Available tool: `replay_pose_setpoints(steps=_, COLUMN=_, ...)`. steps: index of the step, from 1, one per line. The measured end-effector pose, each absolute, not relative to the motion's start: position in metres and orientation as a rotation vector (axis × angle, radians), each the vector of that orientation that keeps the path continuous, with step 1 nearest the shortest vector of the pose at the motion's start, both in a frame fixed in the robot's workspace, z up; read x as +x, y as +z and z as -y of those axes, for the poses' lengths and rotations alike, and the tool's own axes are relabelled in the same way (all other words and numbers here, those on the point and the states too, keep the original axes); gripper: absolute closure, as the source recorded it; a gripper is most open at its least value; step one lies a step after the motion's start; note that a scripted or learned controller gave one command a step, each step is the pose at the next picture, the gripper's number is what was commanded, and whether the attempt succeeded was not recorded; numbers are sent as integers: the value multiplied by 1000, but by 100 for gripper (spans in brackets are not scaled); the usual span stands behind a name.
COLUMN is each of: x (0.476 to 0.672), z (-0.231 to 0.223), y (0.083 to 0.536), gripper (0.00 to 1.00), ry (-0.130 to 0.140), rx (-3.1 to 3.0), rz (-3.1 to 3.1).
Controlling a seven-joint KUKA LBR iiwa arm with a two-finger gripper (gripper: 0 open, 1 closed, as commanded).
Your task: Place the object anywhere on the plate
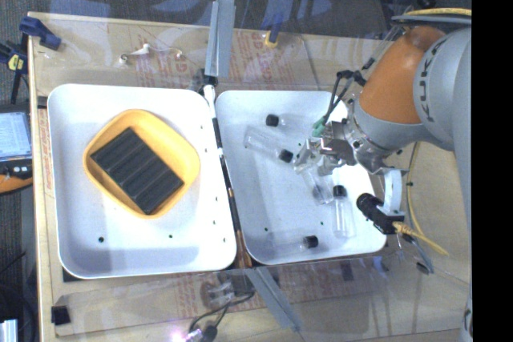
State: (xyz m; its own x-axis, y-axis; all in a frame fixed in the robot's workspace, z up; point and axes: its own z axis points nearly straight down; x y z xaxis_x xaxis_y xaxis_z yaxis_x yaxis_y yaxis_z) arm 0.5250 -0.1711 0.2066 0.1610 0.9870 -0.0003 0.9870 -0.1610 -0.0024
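A yellow plate (pixel 180 146) lies in the left bin (pixel 72 236) with a dark ribbed slab (pixel 135 170) resting on it. In the right bin (pixel 256 212) several clear vials with black caps are scattered: one (pixel 263 144) left of the gripper, one (pixel 342 214) below it, and one (pixel 311 240) near the front wall. A small black cap (pixel 272 121) sits toward the back. My gripper (pixel 315 158) hangs low over the middle of the right bin, among the vials. Glare and clear plastic hide what is at its tip.
The grey arm with its orange band (pixel 393 88) reaches in over the right bin's right side. A metal divider rail (pixel 218 36) stands behind the gap between the bins. Cables and clips lie on the bench around the bins.
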Motion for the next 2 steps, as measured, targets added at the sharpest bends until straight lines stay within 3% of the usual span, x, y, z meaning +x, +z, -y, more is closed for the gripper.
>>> replay_pose_setpoints(steps=1, x=591, z=150, y=209, gripper=100, ry=2, rx=-2251, rz=2188)
replay_pose_setpoints(steps=2, x=620, z=46, y=260, gripper=100, ry=2, rx=-2158, rz=2279)
